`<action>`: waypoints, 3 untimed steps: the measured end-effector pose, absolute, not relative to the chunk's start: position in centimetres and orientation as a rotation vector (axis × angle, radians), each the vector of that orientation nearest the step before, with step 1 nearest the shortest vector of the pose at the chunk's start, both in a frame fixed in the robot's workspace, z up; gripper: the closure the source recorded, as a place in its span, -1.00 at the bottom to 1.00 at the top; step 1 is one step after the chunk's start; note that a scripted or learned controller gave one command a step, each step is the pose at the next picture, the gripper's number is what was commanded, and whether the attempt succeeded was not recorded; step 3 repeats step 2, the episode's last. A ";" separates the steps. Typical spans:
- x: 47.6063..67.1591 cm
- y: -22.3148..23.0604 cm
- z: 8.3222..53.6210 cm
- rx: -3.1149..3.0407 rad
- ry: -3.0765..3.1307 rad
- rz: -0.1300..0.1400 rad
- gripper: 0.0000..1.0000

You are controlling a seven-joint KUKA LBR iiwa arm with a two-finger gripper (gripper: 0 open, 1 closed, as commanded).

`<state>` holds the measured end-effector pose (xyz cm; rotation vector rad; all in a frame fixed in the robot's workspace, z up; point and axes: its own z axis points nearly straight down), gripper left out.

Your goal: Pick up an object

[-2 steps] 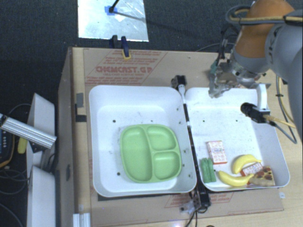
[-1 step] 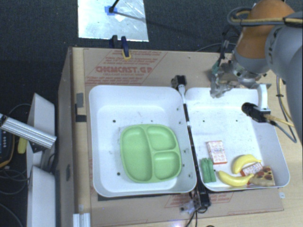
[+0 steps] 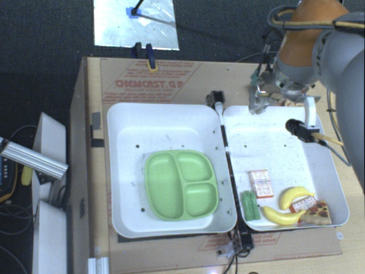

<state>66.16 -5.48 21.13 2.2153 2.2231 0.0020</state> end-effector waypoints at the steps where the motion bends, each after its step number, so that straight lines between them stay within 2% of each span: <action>1: 66.9 -4.0 20.3 2.214 2.224 0.002 1.00; 2: 66.9 -5.2 23.1 2.217 2.221 0.004 1.00; 3: 66.9 -5.2 23.1 2.217 2.221 0.004 1.00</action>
